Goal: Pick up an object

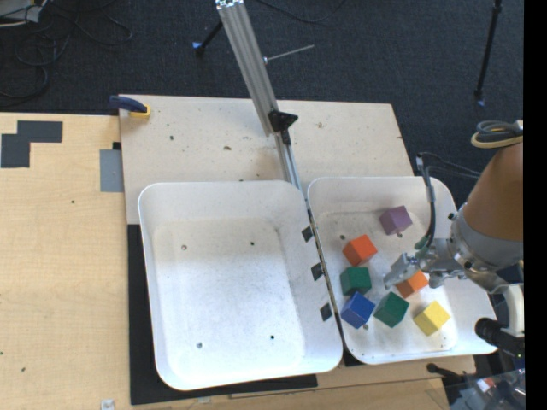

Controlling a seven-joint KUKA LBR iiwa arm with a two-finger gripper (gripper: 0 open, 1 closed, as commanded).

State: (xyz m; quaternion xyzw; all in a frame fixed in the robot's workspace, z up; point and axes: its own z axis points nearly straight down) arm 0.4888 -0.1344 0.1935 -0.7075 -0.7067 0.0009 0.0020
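The grey arm with its orange band (pixel 504 190) reaches in from the right over the right-hand shallow white plastic bin (pixel 376 188). Its two-finger gripper (pixel 408 278) is low inside that bin, directly over a small orange block (pixel 414 284). The metal fingers (pixel 398 272) appear to sit on either side of that block, but the view is too small and blurred here to tell whether they are apart or clamped on it.

Around it lie the other blocks in the same bin: a purple wooden cube (pixel 396 220) toward the far side, a larger orange cube (pixel 360 249) near the bin's left wall, a dark green cube (pixel 355 279) just in front of that, a blue cube (pixel 358 308) nearer still, a second green cube (pixel 391 309) just beside the blue one, and a yellow cube (pixel 432 318) at the near right. The small orange block lies between the second green cube and the yellow one, slightly behind them.

The left-hand white bin (pixel 154 220) sits alongside, joined by black clips. Both rest on the pale bench (pixel 205 139), from which a slanted aluminium rail (pixel 248 54) rises.
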